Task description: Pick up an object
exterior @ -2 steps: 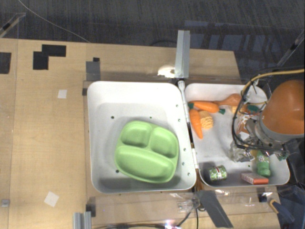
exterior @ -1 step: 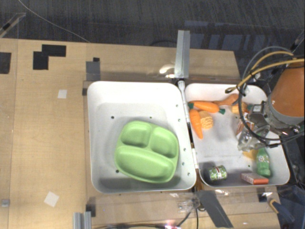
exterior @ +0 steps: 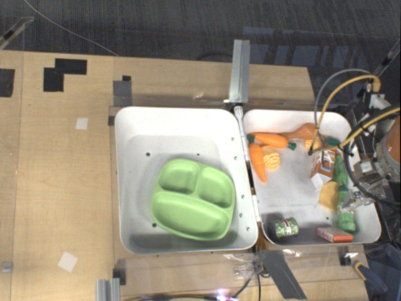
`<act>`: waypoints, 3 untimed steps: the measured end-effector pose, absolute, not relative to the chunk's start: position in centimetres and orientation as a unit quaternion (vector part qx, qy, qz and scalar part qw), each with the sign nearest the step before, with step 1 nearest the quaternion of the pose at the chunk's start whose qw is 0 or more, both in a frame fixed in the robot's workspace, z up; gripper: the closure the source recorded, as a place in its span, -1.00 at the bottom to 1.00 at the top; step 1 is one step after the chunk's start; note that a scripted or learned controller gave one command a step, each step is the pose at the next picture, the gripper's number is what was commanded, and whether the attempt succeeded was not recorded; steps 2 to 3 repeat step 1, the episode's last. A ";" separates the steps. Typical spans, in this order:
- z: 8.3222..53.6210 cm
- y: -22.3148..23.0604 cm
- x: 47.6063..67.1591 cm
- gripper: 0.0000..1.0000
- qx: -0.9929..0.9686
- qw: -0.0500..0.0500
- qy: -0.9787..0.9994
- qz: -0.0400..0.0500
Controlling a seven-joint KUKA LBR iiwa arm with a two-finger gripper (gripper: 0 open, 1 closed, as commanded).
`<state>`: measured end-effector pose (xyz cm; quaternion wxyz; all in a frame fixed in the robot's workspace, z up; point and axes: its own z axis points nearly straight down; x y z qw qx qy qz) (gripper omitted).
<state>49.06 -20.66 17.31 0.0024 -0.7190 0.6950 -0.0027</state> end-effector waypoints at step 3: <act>22.7 -15.3 52.0 1.00 -0.685 0.004 0.728 -0.003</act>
